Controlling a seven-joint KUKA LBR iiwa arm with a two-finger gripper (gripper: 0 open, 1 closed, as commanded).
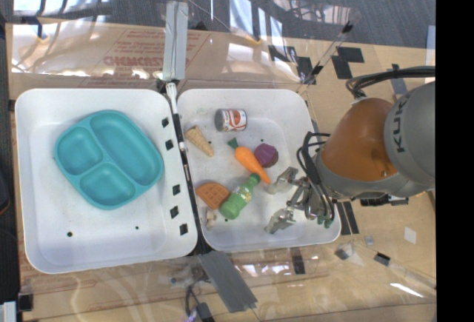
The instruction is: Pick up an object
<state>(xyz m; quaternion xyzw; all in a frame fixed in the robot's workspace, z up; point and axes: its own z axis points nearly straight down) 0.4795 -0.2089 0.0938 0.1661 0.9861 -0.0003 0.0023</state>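
Observation:
The right bin (296,109) holds several toy foods. A small can (231,119) lies on its side near the far wall. A pale cone (198,141) rests by the left wall. An orange carrot (250,160) lies beside a purple ball-like toy (266,155). A green bottle (241,198) lies tilted next to a brown waffle (212,194). My gripper (284,200) hangs low over the bin's near right corner, open, with nothing between its fingers (281,221). It sits just right of the green bottle, apart from it.
The left bin (44,239) holds a teal divided plate (109,158). A divider with black clips (178,165) separates the bins. A small pale piece (210,218) lies near the right bin's front left corner. The arm's orange band (355,146) overhangs the right rim.

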